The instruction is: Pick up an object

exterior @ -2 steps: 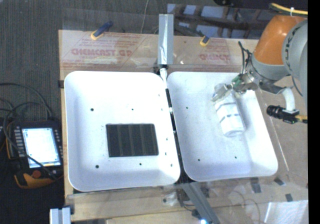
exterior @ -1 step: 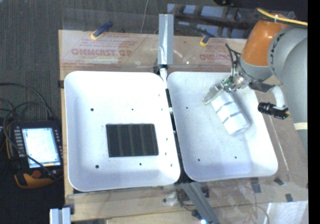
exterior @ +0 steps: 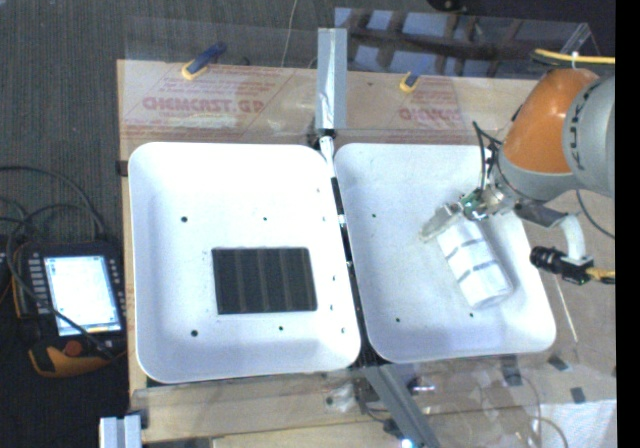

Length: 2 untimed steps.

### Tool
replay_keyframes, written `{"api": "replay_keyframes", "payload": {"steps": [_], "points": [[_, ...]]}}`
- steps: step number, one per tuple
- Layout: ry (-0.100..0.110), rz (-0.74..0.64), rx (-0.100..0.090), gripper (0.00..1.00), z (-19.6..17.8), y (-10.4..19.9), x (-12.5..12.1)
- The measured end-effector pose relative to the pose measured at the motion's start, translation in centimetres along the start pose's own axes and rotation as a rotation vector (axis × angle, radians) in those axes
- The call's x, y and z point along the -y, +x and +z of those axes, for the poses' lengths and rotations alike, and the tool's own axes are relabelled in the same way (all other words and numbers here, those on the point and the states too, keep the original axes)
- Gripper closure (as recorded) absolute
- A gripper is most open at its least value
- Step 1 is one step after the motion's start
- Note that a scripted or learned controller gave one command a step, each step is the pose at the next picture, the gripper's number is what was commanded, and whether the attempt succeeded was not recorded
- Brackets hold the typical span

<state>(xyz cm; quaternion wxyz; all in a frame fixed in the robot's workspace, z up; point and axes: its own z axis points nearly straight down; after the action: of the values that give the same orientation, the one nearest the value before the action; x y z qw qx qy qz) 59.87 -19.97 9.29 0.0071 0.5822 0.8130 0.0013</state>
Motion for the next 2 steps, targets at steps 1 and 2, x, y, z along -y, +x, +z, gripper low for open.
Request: {"api": "replay_keyframes", "payload": {"steps": [1, 2], "points": [[-0.003, -0.021, -0.001, 0.00, 0.1, 2.0, -5.3], [-0.002, -0.034, -0.001, 0.00, 0.0, 1.9, 1.9]]}}
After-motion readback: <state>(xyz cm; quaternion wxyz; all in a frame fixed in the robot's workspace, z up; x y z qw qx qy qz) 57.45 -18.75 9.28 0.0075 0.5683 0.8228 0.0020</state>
